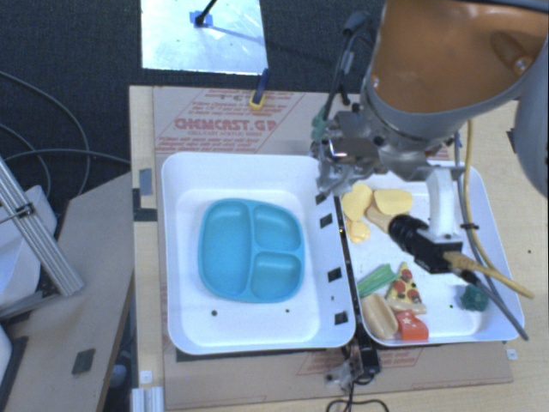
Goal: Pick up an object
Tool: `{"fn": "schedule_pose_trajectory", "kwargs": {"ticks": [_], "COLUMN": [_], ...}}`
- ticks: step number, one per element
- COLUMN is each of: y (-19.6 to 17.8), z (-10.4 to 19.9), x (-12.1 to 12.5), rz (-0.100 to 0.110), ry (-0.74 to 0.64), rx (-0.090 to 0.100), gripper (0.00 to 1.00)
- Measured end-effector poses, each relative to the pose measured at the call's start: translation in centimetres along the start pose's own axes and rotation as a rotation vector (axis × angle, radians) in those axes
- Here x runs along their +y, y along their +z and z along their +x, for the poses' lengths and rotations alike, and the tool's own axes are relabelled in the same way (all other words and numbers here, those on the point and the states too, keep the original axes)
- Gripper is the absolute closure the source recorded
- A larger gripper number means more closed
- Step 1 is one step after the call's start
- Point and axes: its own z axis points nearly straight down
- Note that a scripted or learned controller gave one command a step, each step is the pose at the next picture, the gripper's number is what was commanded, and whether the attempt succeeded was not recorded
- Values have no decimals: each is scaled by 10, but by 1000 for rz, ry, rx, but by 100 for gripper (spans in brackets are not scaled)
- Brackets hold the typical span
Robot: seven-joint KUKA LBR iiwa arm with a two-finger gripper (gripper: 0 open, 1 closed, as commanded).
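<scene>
Arm (446,50) reaches in from the far right. It has a grey shell and a broad glossy orange band, with the wrist bent down over the far left corner of the right bin (493,230). Gripper (330,178) hangs at the ridge where the two bins meet, just left of the pale yellow pieces (393,201). Open or closed cannot be told, because the tip blends into dark hardware.

Right bin is white, shallow, smooth plastic and holds the toy food, the things to pick:
- The pale yellow pieces are rounded and glossy, clustered at the far left.
- Green strip (375,278) is flat and ridged, at the near left.
- Pizza slice (403,288) is triangular with red and dark toppings, touching the green strip's right side.
- Tan bun-shaped piece (380,318) is oval and sits at the near left corner.
- Red block (413,327) is just right of the bun-shaped piece.
- Dark teal lump (473,298) lies near right, apart from the rest.

Left bin (184,316) has the same white plastic. It holds a light blue divided plate (251,250) with rounded corners and three compartments, lying flat.

Small black squares (334,274) run along the shared ridge. Both bins sit on a brown cardboard sheet (232,123) with red print reading "CHEMCAST GP"; the smaller lines are unreadable. Shiny metal sheet (202,24) lies far back on dark carpet.
</scene>
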Motion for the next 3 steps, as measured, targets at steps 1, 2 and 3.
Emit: {"fn": "schedule_pose_trajectory", "kwargs": {"ticks": [1, 2, 3], "y": [-11, -22, 21], "z": [0, 0, 96], "x": [1, 2, -2], "rz": [-2, -5, 11], "ry": [-7, -12, 4], "rx": [0, 1, -1], "gripper": [100, 100, 100]}}
